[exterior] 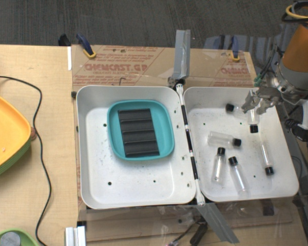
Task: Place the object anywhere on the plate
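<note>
The fingers of the gripper were closed on the upper end of a vial, which hung cap-down over the far part of the right bin. Nearest in that bin lay spare vials. Farther back and left, well apart, the plate sat in the left bin. The vial looked light, stiff, slick and prone to rolling, so a hold across its barrel seemed safest.

Orange dish (left), black cable
</note>
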Controlling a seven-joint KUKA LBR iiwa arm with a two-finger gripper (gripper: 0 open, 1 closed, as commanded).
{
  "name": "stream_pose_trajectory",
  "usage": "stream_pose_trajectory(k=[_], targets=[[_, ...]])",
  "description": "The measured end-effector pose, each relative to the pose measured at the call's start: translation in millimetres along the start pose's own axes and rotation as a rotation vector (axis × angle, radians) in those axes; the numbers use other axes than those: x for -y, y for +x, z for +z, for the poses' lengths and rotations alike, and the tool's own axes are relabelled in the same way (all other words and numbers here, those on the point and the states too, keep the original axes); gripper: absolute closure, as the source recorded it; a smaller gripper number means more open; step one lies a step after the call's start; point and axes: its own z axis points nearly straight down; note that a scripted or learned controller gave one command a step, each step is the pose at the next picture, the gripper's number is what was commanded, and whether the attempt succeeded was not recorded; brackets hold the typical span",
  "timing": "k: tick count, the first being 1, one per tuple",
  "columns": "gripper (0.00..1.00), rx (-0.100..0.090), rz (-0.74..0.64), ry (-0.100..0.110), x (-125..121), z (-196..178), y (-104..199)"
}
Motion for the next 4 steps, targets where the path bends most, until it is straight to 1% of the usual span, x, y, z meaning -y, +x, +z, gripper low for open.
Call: stream_pose_trajectory(k=[1, 2, 3, 4], targets=[[1.00, 0.000, -0.054, 0.002, 17, 11, 93], [1.00, 0.000, -0.194, 0.002, 28, 10, 167], [0.00, 0.000, -0.194, 0.002, 28, 10, 166], [0.00, 0.001, -0.140, -0.001, 1, -33, 129]])
